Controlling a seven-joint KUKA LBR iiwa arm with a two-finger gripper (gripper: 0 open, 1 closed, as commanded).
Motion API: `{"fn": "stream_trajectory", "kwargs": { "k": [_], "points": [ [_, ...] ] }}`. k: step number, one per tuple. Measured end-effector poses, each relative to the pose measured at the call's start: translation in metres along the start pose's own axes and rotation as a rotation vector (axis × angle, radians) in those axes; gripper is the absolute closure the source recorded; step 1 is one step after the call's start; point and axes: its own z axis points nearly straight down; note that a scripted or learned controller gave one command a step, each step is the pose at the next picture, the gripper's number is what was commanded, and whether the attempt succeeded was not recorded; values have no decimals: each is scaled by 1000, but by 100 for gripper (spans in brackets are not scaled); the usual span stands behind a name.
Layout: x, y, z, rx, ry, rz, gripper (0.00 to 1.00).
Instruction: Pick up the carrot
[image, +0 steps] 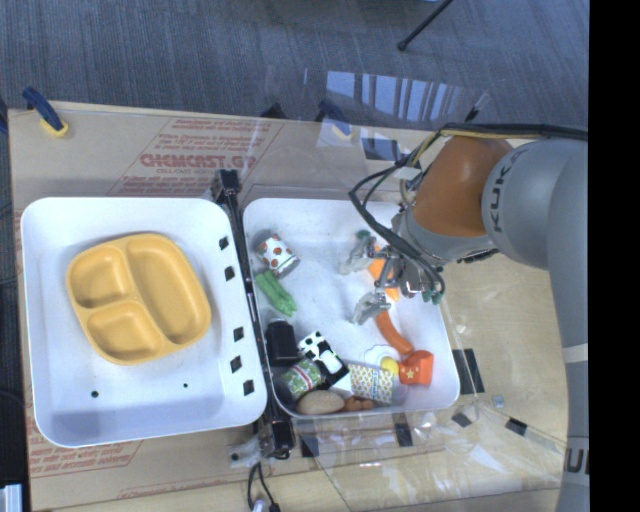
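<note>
Gripper (366, 280) spread wide, hanging over right bin (310, 215), nothing between fingers. Carrot (392, 333) lying just near of fingertips, right side of bin, beside red toy (417, 368). Grasp and lift not yet done.

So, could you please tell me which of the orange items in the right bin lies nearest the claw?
The carrot, the long orange piece slanting just beside the claw; the orange-red block with a star sits farther along, by the bin's near wall.
</note>
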Motion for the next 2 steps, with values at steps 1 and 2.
{"fn": "stream_trajectory", "kwargs": {
  "k": [1, 2],
  "points": [
    [0, 3, -6, -2, 5, -9, 100],
    [-28, 49, -72, -2, 2, 141, 100]
  ]
}}
